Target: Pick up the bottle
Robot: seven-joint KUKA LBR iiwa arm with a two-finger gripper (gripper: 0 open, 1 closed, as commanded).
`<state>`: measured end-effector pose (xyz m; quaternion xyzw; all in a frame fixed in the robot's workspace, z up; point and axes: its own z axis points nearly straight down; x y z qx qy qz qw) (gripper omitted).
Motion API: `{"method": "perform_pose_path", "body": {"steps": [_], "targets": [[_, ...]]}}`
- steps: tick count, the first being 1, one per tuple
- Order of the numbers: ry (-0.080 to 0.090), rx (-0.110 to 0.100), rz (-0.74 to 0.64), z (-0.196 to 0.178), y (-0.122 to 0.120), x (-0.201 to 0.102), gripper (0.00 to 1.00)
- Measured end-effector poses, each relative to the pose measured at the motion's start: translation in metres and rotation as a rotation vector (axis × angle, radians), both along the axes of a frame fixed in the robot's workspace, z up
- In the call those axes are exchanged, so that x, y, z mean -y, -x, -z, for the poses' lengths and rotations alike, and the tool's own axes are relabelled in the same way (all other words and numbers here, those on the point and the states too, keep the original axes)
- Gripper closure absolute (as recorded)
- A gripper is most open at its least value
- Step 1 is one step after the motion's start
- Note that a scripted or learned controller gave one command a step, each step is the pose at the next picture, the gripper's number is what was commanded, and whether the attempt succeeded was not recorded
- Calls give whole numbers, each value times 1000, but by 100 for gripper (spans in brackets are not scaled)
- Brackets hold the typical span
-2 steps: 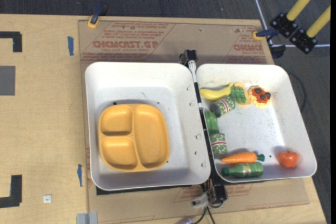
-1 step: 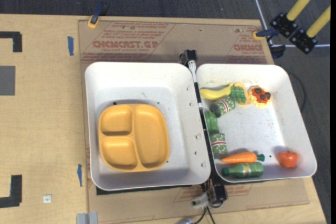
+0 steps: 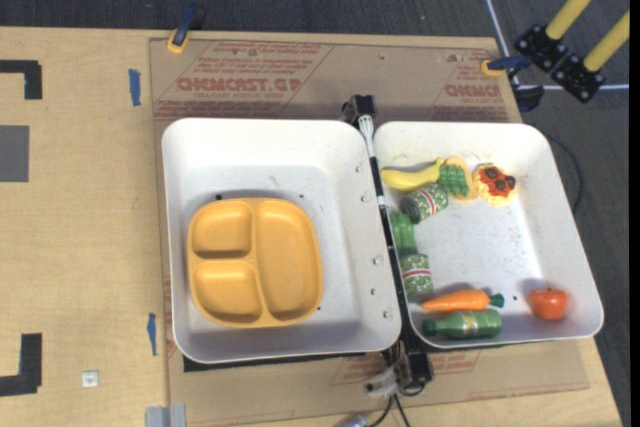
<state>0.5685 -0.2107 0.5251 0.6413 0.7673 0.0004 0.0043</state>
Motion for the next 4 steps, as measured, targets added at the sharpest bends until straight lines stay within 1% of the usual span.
{"method": "perform_pose_path", "body": {"steps": [1,2,3,4], "targets": [[0,-1,0,0,0,0,0],[3,4,-1,-11,-1,0,100],[3,4,-1,-11,-1,0,0],[6,8,-2,-22,-2,0,100]]}}
